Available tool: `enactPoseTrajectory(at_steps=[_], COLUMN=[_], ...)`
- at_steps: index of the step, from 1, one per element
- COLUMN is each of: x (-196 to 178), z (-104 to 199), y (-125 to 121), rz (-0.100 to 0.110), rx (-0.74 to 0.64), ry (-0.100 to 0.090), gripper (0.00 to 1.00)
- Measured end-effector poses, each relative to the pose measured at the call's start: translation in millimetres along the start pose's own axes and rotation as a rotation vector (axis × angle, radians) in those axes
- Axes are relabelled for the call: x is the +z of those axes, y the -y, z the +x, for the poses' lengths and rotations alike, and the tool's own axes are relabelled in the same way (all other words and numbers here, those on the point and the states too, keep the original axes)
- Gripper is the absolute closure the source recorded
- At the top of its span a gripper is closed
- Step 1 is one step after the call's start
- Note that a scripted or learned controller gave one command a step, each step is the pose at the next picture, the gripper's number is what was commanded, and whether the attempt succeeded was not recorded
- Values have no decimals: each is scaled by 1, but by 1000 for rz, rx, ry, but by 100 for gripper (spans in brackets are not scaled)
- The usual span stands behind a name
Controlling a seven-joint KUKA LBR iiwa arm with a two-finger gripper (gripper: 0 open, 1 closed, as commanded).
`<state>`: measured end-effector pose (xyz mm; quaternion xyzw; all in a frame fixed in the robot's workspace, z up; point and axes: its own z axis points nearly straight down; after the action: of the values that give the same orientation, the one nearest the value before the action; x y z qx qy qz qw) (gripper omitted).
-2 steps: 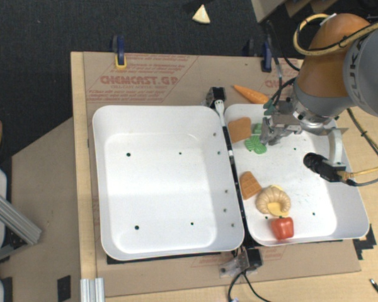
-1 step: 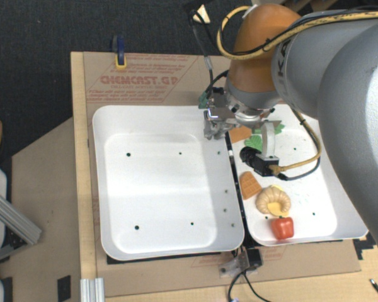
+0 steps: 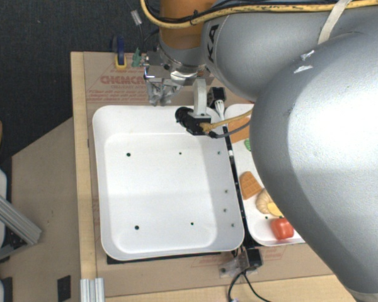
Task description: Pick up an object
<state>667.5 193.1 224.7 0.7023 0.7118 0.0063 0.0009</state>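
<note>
The left bin (image 3: pixel 164 187) is lying bare-floored at nine o'clock of everything. The gripper (image 3: pixel 160 96) is hanging over that bin's far rim, at about twelve o'clock of it; whether it is spread or pressed together I cannot tell. The pickable things are sitting toward its four o'clock, in the right bin (image 3: pixel 259 236): a tan block (image 3: pixel 250 184), a yellowish lump (image 3: pixel 265 202) and a red piece (image 3: pixel 281 228), close together in a row running toward five o'clock. The arm's bulk is crowding above them.

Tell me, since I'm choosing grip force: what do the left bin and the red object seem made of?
Left bin: likely moulded plastic, smooth white with a soft sheen and rounded corners. Red object: glossy and rounded, possibly a plastic toy tomato, though it's too small to tell.
</note>
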Motion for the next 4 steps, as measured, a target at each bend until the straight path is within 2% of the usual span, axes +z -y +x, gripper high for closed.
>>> enactPoseTrajectory(at_steps=[1, 2, 3, 4], x=[49, 77, -53, 18], z=[34, 31, -43, 29], y=[15, 69, 64, 53], rz=[17, 19, -4, 14], rx=[9, 15, 21, 8], ry=[8, 9, 7, 7], gripper=[100, 100, 100, 100])
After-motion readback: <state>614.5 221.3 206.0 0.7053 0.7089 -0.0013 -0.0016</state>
